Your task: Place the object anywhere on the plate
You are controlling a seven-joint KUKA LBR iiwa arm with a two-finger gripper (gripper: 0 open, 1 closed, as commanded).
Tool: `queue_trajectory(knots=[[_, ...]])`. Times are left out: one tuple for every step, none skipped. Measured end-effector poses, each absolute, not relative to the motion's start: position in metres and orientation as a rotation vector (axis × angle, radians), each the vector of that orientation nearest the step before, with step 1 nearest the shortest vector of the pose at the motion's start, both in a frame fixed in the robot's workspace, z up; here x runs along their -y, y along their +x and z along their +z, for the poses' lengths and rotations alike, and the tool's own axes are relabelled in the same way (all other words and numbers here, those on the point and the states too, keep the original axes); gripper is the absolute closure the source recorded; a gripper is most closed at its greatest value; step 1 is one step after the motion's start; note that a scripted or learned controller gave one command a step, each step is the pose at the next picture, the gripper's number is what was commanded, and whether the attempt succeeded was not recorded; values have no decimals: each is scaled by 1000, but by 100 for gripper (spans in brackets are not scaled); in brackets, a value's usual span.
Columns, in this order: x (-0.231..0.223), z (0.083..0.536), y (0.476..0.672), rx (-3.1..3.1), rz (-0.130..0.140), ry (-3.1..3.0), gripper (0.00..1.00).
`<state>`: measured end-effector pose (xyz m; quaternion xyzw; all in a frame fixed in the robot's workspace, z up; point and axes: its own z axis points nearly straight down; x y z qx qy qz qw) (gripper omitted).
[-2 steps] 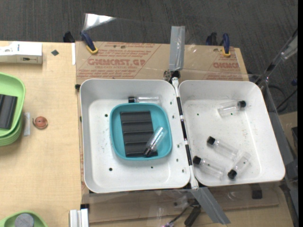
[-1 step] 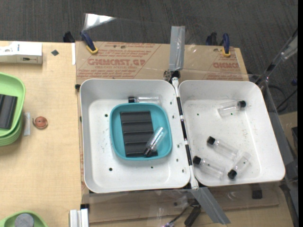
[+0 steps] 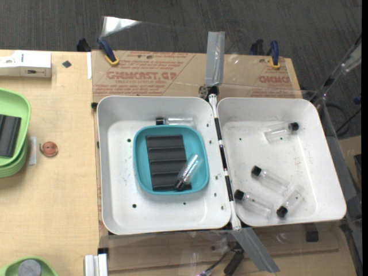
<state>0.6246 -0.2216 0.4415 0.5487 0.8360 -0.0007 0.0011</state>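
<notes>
Clear vial [image 3: 187,172] lies on teal plate [image 3: 144,154] in left bin [image 3: 115,211]. Four vials in right bin [image 3: 310,211]. Tool state: cannot tell.

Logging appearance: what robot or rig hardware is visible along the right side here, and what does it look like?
Beside the right bin runs a thin grey metal strut; a pale slanted bar sits at the upper right. Whether either belongs to the arm, I cannot tell.

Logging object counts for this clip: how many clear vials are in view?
6. One vial lies on the teal plate, one sits behind the plate in the left bin, and four lie in the right bin.
</notes>
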Motion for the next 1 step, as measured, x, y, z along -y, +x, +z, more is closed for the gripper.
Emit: queue_trajectory(knots=[[222, 442, 625, -2625, -2, 1723, 0]])
